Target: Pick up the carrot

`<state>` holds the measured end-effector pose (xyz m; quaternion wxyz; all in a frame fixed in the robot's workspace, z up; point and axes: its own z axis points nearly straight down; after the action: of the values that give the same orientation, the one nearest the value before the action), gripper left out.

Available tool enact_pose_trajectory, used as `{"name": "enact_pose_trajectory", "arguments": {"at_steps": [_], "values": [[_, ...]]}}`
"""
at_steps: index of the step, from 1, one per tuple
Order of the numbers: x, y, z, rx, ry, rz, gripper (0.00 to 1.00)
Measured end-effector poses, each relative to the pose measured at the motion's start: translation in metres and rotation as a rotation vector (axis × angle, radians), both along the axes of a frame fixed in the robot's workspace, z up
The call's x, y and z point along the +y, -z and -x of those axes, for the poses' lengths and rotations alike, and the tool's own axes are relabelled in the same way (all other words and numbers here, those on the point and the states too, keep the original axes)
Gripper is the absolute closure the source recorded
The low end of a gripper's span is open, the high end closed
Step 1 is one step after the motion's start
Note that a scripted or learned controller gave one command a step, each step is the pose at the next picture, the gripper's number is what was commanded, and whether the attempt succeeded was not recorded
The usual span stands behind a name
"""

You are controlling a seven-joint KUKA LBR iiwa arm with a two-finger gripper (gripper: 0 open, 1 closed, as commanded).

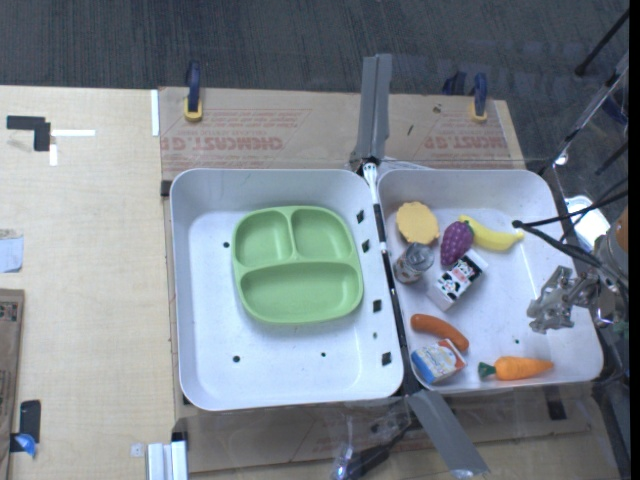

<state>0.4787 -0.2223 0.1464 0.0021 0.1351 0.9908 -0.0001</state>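
Note:
The carrot [520,368], orange with a green stub at its left end, lies flat in the near right corner of the right bin [500,200]. My gripper [552,306] hangs over the right side of that bin, a short way beyond the carrot and slightly to its right, apart from it. Nothing shows in its grasp.
The right bin also holds an orange-red sausage [440,330], a blue and white packet [437,361], a milk carton [457,279], a small can [412,263], purple grapes [456,240], a banana [492,234] and a yellow fruit [417,222]. A green divided plate [297,263] sits in the left bin [200,298].

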Motion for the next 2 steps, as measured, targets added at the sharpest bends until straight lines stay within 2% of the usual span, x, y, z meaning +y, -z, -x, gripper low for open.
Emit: {"name": "enact_pose_trajectory", "arguments": {"at_steps": [1, 2], "values": [[0.054, -0.039, 0.0, 0.0, -0.2, 0.0, 1.0], [0.082, -0.052, -0.001, -0.001, -0.402, 0.001, 1.0]]}}
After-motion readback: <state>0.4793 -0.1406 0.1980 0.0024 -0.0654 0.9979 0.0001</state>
